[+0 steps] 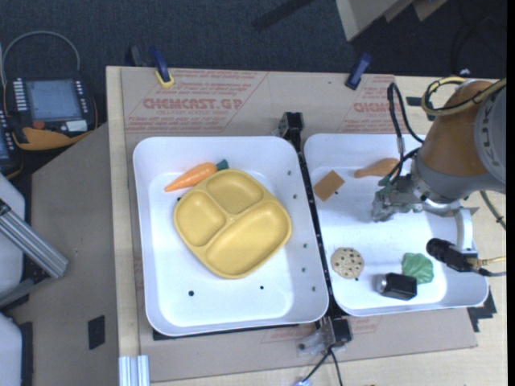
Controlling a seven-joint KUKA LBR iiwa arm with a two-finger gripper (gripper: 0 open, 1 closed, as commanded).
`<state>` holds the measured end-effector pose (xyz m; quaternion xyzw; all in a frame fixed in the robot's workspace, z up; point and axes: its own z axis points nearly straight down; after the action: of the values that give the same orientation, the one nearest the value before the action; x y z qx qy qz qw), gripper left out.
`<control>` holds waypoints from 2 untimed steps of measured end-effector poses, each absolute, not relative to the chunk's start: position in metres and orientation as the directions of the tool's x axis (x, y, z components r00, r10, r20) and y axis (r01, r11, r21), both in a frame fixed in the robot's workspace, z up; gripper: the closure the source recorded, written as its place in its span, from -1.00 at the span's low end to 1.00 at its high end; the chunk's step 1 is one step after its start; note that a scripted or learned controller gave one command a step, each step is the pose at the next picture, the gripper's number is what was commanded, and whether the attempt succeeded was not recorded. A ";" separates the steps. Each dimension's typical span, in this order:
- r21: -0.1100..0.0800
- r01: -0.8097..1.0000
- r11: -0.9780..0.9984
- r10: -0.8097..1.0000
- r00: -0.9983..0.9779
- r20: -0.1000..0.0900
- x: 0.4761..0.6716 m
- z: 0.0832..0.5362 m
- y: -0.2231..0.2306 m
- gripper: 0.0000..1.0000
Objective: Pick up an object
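My gripper [388,203] hangs low over the middle of the right bin [354,296], pointing down at bare white floor. Nothing shows in its grasp. A tan-orange curved piece [376,168] lies just behind it. To its left lies a brown square slab [328,186]. Toward the bin's front are a speckled round cookie [348,262], a small black block [397,285] and a green leafy piece [418,267]. The left bin [153,240] holds a yellow divided plate [232,221] and an orange carrot [191,175] at the plate's back left.
The grey and orange arm [463,147] comes in from the right over the right bin's far right side, with black cables looping above it. A raised divider [310,215] separates the two bins. A teach pendant [50,107] lies off the bench at left.
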<state>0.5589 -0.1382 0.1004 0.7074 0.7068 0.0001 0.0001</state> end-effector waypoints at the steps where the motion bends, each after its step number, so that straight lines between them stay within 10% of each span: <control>1: 0.007 1.000 0.000 1.000 0.000 -0.003 0.566 0.155 -0.148 1.00; 2: 0.009 1.000 0.000 1.000 0.000 -0.003 0.562 0.218 -0.152 1.00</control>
<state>0.5624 -0.1518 0.2175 0.7069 0.7073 0.0019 0.0042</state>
